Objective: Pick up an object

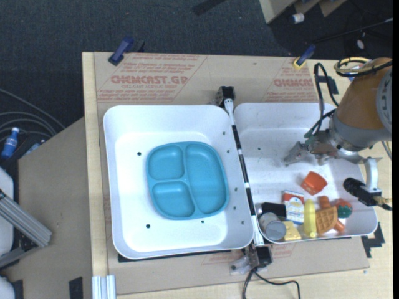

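Near edge, right bin point(249, 120): a cluster of small items lies along the front wall, namely a can point(272, 228), a yellow bottle point(309, 217), a waffle point(326, 218) and a red-and-white carton point(293, 205). Just behind them sits an orange block point(314, 182), apart from the rest. Farther back, the gripper point(300, 154) hangs over bare bin floor, fingers spread and holding nothing. Left bin point(118, 167): a blue divided plate point(186, 179) rests at its centre.
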Controlling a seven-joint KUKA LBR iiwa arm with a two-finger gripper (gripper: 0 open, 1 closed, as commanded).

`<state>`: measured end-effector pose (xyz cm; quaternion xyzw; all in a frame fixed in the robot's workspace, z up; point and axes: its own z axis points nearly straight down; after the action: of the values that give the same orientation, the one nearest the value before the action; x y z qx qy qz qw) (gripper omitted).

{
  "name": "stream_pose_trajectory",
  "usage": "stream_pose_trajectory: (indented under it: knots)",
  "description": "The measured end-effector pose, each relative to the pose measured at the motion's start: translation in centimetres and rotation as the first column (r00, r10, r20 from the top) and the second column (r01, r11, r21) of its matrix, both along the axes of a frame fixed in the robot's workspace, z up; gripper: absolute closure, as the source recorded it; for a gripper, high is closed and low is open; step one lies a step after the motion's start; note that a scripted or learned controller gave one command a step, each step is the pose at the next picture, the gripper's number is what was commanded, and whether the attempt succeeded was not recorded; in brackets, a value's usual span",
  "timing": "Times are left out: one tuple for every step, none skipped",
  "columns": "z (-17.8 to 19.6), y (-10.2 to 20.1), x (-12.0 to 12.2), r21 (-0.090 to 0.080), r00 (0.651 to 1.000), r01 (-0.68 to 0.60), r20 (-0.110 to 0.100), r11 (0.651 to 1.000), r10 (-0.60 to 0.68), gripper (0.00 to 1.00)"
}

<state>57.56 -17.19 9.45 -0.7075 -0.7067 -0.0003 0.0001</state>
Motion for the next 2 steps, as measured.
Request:
stream_pose_trajectory:
  knots:
    - [-0.9, 1.0, 8.8, -0.001, 1.0, -0.002, 0.001, 1.0, 0.002, 0.0]
    - [0.1, 1.0, 8.9, -0.003, 1.0, -0.004, 0.003, 1.0, 0.004, 1.0]
